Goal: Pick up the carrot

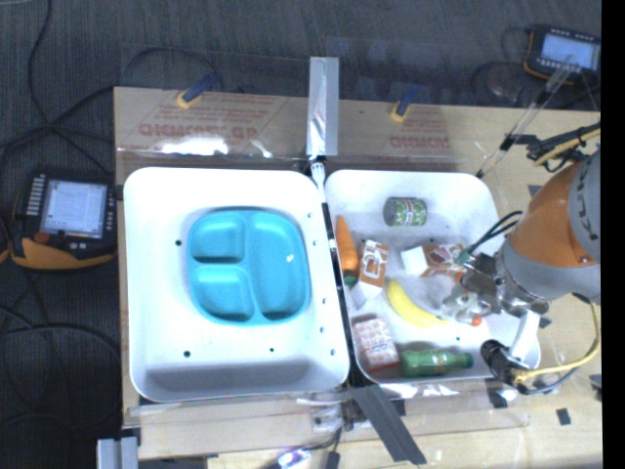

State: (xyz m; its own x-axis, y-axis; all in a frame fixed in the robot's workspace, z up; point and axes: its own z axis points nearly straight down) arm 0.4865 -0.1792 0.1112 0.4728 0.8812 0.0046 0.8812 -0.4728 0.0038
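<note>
Carrot (345, 245) hugs the right bin's (469, 186) left wall, well apart from the gripper (467, 301).
Wall contact and the snack packet (373, 263) beside it could foil a grasp; jaw state I cannot tell.

orange carrot (345, 245) | yellow banana (410, 304) | green bottle (430, 362) | blue tray (245, 265) in white bin (156, 360) | grey-orange arm (557, 242) | green-labelled can (405, 212)

floor (146, 27): dark grey carpet | cables (39, 52) trailing | bench (244, 115): pale wood
</note>
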